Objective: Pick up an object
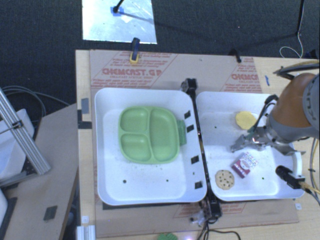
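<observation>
A tan wooden bench (150, 66), printed "CHEMCAST GP" in red, stands on dark carpet and bears two shallow white plastic bins. The left bin (107, 184) holds a green three-compartment plastic tray (149, 135). In the right bin (260, 191) lie a yellow round disc (245, 119), a red-and-white wrapped packet (244, 164) with unreadable print and a chocolate-chip cookie (224, 179). The metal two-finger gripper (246, 142) seems spread, holding nothing, just above the packet.
</observation>
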You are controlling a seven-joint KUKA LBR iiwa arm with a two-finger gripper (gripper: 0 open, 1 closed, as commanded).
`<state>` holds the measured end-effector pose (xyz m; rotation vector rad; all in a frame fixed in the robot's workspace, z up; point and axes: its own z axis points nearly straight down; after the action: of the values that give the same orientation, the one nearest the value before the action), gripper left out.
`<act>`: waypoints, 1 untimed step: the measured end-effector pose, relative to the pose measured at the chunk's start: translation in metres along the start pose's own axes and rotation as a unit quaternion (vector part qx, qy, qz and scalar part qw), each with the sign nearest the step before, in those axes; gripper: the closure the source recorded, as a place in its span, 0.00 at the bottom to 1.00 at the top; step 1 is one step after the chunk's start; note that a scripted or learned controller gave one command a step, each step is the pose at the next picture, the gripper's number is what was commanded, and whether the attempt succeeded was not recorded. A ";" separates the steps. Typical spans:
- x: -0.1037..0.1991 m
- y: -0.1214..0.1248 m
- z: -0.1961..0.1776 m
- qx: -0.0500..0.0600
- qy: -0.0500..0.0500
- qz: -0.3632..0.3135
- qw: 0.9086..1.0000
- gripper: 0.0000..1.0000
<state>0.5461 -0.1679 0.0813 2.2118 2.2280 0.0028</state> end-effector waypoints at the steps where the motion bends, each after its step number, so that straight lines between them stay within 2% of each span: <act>1: -0.016 0.053 -0.063 -0.004 -0.002 0.001 1.000 0.00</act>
<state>0.5988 -0.1839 0.1445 2.2076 2.2201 0.0077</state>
